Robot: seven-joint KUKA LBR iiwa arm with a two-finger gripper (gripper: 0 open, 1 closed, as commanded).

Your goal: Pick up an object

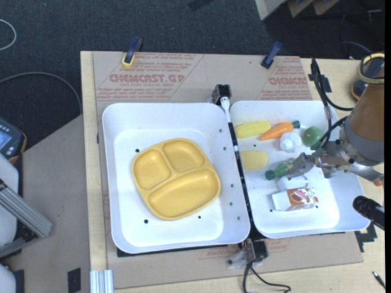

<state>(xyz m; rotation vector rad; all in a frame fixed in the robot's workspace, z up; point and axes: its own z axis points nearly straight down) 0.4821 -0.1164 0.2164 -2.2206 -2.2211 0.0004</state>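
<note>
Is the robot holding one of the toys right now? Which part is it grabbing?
It cannot be told. The gripper is low in the right bin, right beside a green toy, but the view is too small to show whether anything sits in its grasp.

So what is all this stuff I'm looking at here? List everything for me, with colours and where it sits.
Bins: 2, white, side by side on the bench; left bin, right bin.
Divided plate: 1, yellow, three compartments, middle of the left bin.
Corn cob: 1, yellow, far left part of the right bin.
Carrot: 1, orange with a green tip, just right of the corn cob.
Yellow piece: 1, pale yellow, below the corn cob.
White piece: 1, white, below the carrot.
Green ball: 1, green, far right part of the right bin.
Green item: 1, green, by the gripper.
Packet: 1, white and orange, near part of the right bin.
Clamps: 2, blue; far edge of the board, one, other.
Gripper: 1, grey metal, low over the right bin.
</note>
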